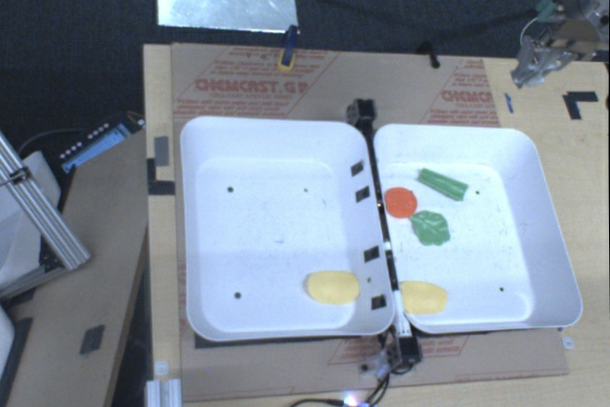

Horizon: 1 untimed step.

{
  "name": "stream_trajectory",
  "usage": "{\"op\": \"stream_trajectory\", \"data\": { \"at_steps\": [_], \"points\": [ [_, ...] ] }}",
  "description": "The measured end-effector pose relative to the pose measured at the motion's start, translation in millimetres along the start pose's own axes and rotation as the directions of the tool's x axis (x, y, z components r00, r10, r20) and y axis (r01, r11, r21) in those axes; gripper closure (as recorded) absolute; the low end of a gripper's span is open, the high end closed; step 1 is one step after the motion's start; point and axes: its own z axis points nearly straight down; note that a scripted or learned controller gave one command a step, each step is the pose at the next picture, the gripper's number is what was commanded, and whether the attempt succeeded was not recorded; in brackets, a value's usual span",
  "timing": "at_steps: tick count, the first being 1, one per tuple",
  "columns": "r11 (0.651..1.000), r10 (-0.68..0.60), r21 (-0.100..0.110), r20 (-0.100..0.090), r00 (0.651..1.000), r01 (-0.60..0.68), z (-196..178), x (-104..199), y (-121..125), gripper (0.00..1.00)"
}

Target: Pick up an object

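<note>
Gripper (536,62) hangs at the bench's far right corner, beyond the far rim of the right bin (548,205) and well apart from everything in it; at this size and blur you cannot tell its state, and nothing shows in its grasp.

Take the right bin as your landmark. Nearest the gripper lies a green oblong piece (442,183), tilted, toward the bin's far side. Just beside it, close to the divider wall, sits a flat orange-red disc (400,202), and a lumpy green piece (431,228) lies just beside the disc, toward the near side. A pale yellow oval (422,297) rests at the near-left corner (its twin, a second yellow oval (332,287), lies across the divider in the left bin (205,205)).

All look like small toy foods: probably light, stiff and smooth, so likely slippery. You would do best pinching the green oblong across its narrow width; the disc looks too flat to catch.
</note>
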Motion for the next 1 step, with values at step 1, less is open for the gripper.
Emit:
{"op": "stream_trajectory", "data": {
  "at_steps": [1],
  "points": [
    [1.000, 0.002, 0.003, -0.001, 1.000, -0.002, -115.5, 6.4, -48.1, 1.00]
  ]
}}
